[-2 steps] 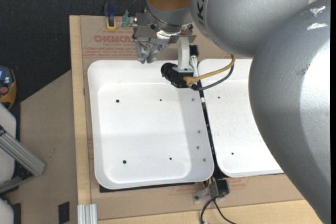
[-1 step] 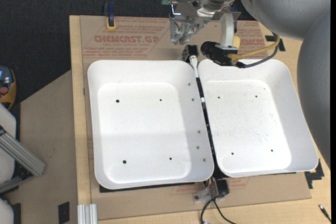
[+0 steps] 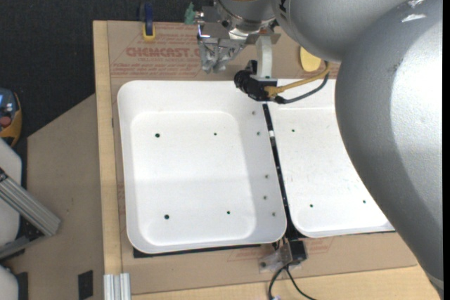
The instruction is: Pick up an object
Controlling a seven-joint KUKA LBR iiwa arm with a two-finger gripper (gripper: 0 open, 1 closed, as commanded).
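My gripper (image 3: 215, 58) hangs over the cardboard just behind the far rim of the left bin (image 3: 133, 151), pointing down, with nothing visible in it. The left bin's floor is bare white with a few small black dots. The right bin (image 3: 330, 172) lies beside it, and my grey arm hides much of it. A pale yellow object (image 3: 310, 60) peeks out behind the arm near the right bin's far edge; most of it is hidden.
A blue and yellow clamp (image 3: 148, 20) grips the cardboard base at the back left. A black cable fitting (image 3: 250, 83) hangs from the wrist over the seam between the bins. Metal framing (image 3: 28, 211) lies off the bench at left.
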